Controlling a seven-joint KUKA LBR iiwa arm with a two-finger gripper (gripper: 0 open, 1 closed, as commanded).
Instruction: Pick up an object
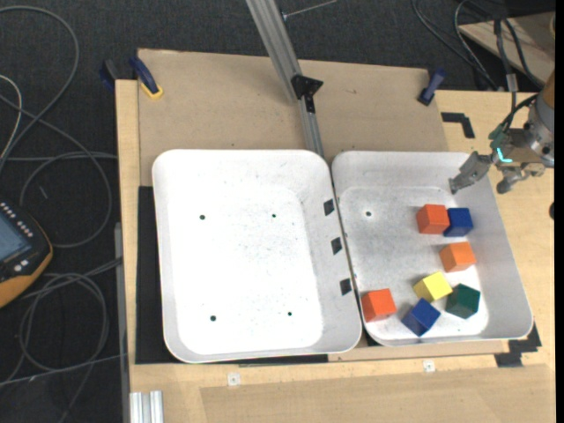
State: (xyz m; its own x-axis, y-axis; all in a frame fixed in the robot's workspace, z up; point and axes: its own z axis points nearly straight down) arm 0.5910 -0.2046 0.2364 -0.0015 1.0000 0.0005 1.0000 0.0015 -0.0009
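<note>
White plastic forms the two shallow bins, which are set side by side on a wooden bench point(388, 113). All the blocks are gathered in the right bin point(388, 183), toward its right half. An orange block point(432, 219) is seen touching a blue block point(458, 221) near the middle of that side, and a second orange block point(457, 256) lies just below them. Lower still, a yellow block point(434, 285) is placed between a dark green block point(463, 300) and another blue block point(421, 316), with a third orange block point(379, 303) a little to their left. Small dark specks and a few dots are scattered over the floor of the left bin point(176, 183).

The gripper point(487, 176) is held over the upper right rim of the right bin — above the blocks and well apart from them. Its two fingers are spread apart, and nothing is seen between them. Black cables are strewn over the dark floor around the bench, and a grey metal pole point(280, 42) rises from the bench behind the bins.
</note>
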